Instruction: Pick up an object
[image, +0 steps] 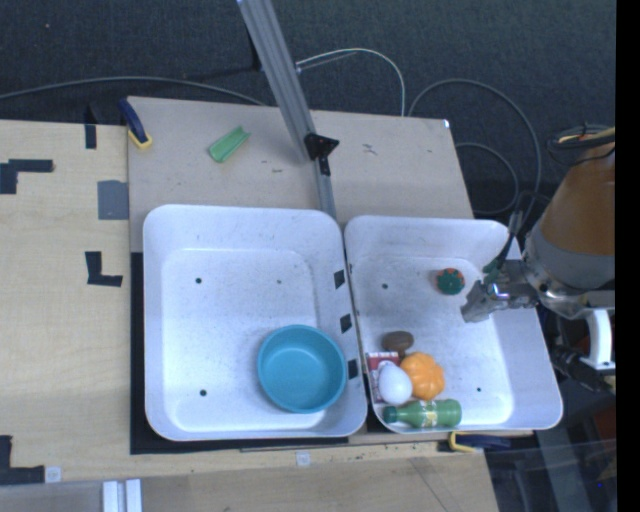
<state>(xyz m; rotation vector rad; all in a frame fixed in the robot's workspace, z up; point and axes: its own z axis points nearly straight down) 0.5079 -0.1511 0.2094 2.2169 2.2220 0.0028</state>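
Observation:
My gripper (480, 300) hangs over the right side of the right bin (520, 390), just right of a small dark green ball with a red spot (450, 281). Nothing shows between it and the ball. Near the bin's front left corner lie a brown lump (398, 341), an orange fruit (424, 375), a white egg (394, 383), a red and white box (379, 361) and a green bottle (425, 412) on its side. A blue bowl (300, 367) sits at the front right of the left bin (180, 300).
A slanted metal pole (290, 90) runs down to the bins' shared back corner. A green block (228, 144) and a blue and yellow clamp (135, 124) lie on the bench behind the bins. Cables loop at the back right.

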